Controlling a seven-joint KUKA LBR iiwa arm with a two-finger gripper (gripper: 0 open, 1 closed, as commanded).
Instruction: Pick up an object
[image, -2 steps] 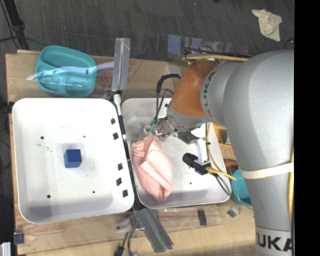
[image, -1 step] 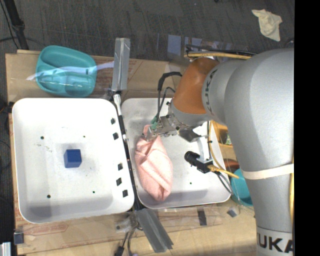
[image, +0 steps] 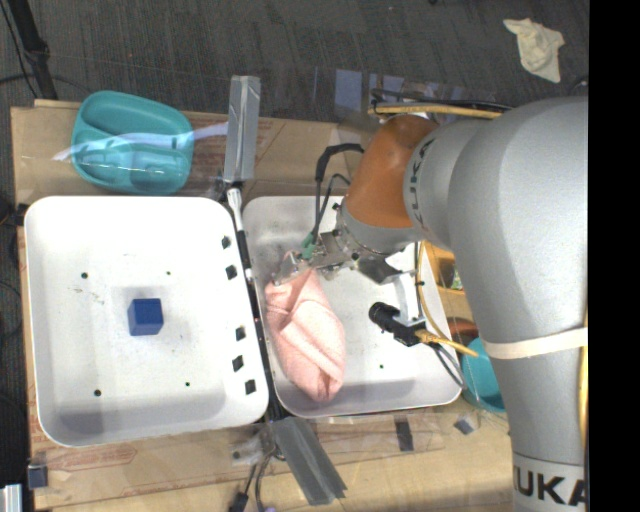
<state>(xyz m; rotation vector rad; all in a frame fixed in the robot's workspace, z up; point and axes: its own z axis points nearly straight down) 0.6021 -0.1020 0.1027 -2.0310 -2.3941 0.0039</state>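
- Looming closest to my camera, the grey arm (image: 520, 250) covers the right side of the right bin (image: 400, 390) and hides much of what lies under it.
- Its orange band (image: 385, 185) sits over that bin's far edge, and below the band the end effector (image: 318, 250) reaches down at the far end of the pink cloth (image: 305, 335).
- From here I cannot tell how far the end effector is open or whether it has hold of anything; that spot is a small, dark tangle of parts and cables.
- That pink cloth lies bunched along the right bin's left wall, running from the end effector toward the near edge.
- A blue cube (image: 146, 316) sits alone in the left bin (image: 60, 400), well apart from the cloth.
- On the tabletop (image: 290, 140) beyond the left bin rests a teal scoop-like container (image: 130, 142).
- A teal object (image: 483, 375) to the right of the right bin is mostly hidden by the arm.
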